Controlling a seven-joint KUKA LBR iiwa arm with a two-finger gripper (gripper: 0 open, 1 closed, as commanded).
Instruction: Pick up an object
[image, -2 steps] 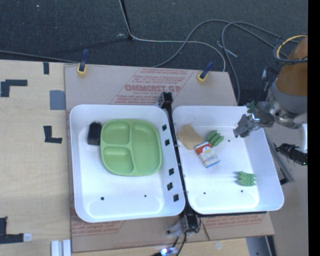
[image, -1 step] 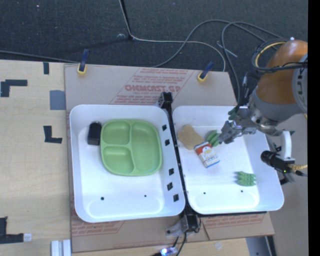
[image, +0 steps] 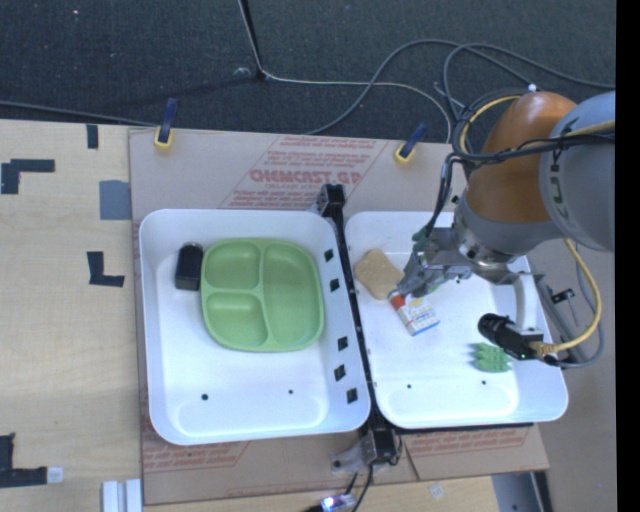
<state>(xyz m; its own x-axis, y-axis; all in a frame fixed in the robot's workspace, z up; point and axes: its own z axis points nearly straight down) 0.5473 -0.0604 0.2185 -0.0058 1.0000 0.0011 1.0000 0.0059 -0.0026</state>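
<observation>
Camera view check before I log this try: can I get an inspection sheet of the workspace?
Surface: two white bins, left bin and right bin, on cardboard.
Job's things: tan sponge, small carton, green toy in right bin.
Clutter: green divided plate and black block in left bin.
Grippers: claw low over the small carton; grasp unclear.
Cables: black cables behind the bench.
Surroundings: yellow clamps on cardboard edge.
</observation>
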